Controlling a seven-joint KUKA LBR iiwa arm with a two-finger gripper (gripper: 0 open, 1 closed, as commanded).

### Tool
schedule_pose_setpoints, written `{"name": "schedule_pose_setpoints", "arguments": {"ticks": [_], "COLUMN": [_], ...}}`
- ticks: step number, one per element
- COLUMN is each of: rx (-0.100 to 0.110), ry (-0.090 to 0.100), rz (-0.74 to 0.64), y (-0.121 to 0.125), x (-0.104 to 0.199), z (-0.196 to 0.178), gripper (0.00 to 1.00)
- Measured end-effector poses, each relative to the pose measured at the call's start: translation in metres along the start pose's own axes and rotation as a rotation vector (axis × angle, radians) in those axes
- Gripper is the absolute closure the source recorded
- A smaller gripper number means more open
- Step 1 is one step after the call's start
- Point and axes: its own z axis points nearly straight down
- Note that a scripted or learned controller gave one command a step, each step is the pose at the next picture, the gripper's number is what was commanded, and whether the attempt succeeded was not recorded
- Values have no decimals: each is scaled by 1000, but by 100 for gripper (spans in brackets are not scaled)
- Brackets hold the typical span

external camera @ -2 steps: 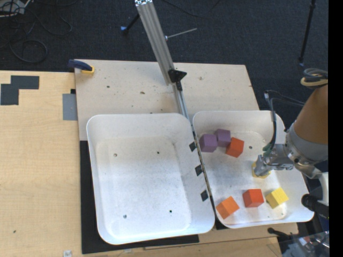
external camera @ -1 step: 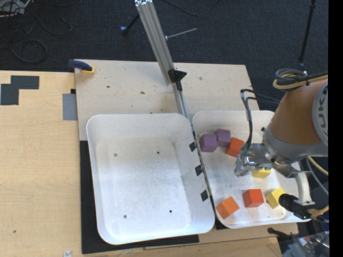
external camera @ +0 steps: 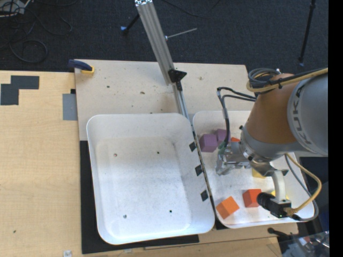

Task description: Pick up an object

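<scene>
The right bin [external camera: 210, 123] holds a purple block [external camera: 210, 141] near its far left, an orange block [external camera: 228, 206] at the front and a red-orange block [external camera: 251, 197] beside it. A yellow object [external camera: 261, 171] peeks out under the arm. My gripper [external camera: 227, 163] hangs low over the middle of the right bin, just in front of the purple block and behind the orange block. The wrist hides much of the bin's right half. Nothing shows between the fingers.
The left bin [external camera: 96, 130] sits beside the right one, with black clips [external camera: 196, 169] along the shared wall. A slanted aluminium post [external camera: 158, 39] rises behind the bins. A blue and yellow clamp [external camera: 81, 66] lies at the board's far left corner.
</scene>
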Motion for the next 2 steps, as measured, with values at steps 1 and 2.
{"name": "schedule_pose_setpoints", "arguments": {"ticks": [1, 2], "rx": [-3, -2], "ry": [-2, -1], "rz": [0, 0], "y": [17, 25], "x": [52, 96], "z": [-14, -26], "gripper": [100, 100]}}
